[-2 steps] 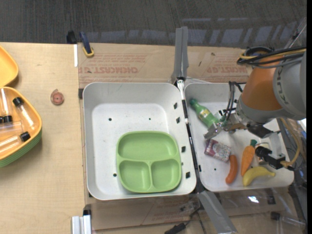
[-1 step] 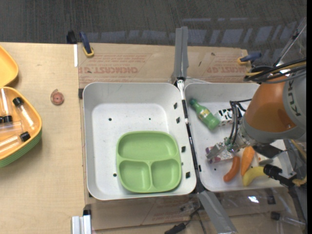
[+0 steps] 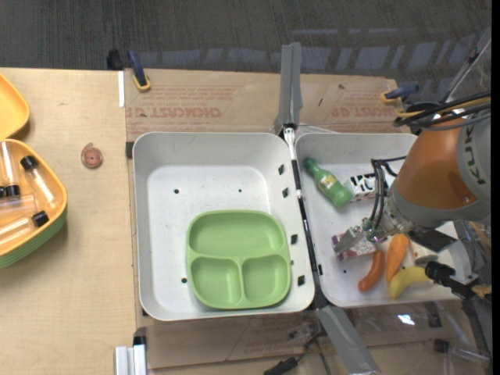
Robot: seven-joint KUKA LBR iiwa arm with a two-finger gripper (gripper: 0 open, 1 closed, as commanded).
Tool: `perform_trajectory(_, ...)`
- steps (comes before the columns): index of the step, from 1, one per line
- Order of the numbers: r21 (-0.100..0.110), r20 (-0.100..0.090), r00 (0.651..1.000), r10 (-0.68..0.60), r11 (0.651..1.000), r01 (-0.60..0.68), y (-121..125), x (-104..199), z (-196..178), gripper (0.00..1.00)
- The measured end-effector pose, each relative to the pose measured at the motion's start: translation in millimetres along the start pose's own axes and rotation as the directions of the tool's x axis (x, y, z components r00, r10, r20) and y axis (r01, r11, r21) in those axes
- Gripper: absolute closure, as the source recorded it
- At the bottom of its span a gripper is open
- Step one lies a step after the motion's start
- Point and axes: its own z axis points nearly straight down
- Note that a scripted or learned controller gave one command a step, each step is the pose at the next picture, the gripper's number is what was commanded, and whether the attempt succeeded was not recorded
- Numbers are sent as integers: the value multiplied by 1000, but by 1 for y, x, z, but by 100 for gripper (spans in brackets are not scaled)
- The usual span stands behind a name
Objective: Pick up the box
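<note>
A small printed box [image 3: 351, 244] lies in the right bin [image 3: 344, 291], near its middle. My gripper [image 3: 377, 229] hangs straight over the box's right end, at or just above it. The arm's orange band [image 3: 433, 174] and grey wrist cover most of the gripper. Whether the box is between the fingers cannot be made out.
The right bin also holds a green bottle [image 3: 328, 183], a white printed packet [image 3: 363, 184], two orange carrots [image 3: 372, 271] and a yellow banana [image 3: 406, 282]. A green divided plate [image 3: 238, 258] lies in the left bin [image 3: 156, 209]. Yellow trays [image 3: 23, 201] sit far left.
</note>
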Motion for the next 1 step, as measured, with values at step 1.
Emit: perform_trajectory(1,0,2,992,124,992,-124,24,32,-147,100)
